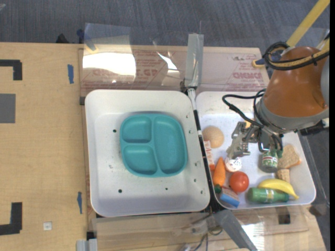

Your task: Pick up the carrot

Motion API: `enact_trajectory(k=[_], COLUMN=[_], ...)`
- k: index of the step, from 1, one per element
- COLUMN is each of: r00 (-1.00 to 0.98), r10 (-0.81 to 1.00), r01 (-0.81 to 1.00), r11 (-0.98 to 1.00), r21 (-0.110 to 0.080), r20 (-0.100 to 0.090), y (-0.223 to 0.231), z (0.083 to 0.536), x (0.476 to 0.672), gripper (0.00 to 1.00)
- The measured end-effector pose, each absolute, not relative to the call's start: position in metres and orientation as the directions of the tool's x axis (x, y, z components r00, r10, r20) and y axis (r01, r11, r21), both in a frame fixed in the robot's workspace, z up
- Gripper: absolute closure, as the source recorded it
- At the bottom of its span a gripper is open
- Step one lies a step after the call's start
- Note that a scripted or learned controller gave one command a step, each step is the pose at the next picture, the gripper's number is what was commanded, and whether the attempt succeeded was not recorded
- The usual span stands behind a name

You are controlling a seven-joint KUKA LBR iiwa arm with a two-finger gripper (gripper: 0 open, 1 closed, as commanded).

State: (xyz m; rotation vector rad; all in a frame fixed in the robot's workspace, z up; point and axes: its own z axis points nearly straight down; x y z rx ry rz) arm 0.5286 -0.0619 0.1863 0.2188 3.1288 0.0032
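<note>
Carrot point(219, 172): tapered, smooth, orange.

Robotics lab pick-and-place cell, not a home or kitchen.
Evidence: industrial arm point(293, 88) with loose cabling over a plywood bench point(42, 140); two white bins point(99, 114) fixed side by side with a metal divider bar point(193, 61); blue tape marks point(70, 73) and black corner markers point(13, 69) on the board; clear plastic sheeting point(136, 51) at the back; grey carpet floor point(157, 4); toy food as test props.
</note>
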Motion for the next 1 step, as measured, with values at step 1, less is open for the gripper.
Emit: enact_trajectory(k=[1], r00=[-0.990], r10=[0.142], r01=[0.142], r11=[0.990], r21=[0.001], r20=[-0.003], y=[-0.0633], z=[0.1853], x=[0.5281], gripper=[0.00])
